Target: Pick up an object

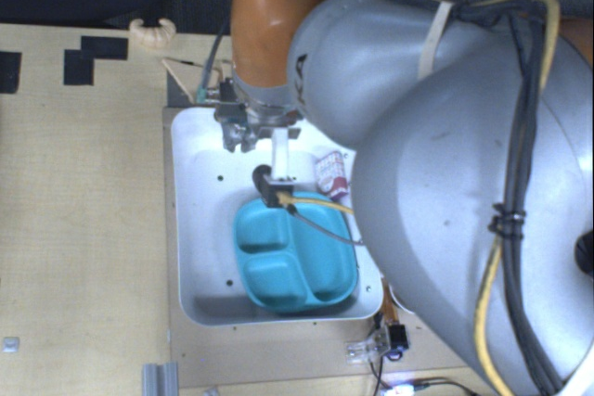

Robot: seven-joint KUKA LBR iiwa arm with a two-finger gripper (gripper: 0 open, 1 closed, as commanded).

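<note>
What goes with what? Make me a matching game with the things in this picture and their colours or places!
Things:
1. tray
2. bin
3. small packet
4. gripper

Colours or places:
A. white, with things lying in it
B. hangs over the far end of the bin
C. blue, split into sections
D. red and white, by the bin's right wall

Right pairs: 1-C, 2-A, 3-D, 4-B.
</note>
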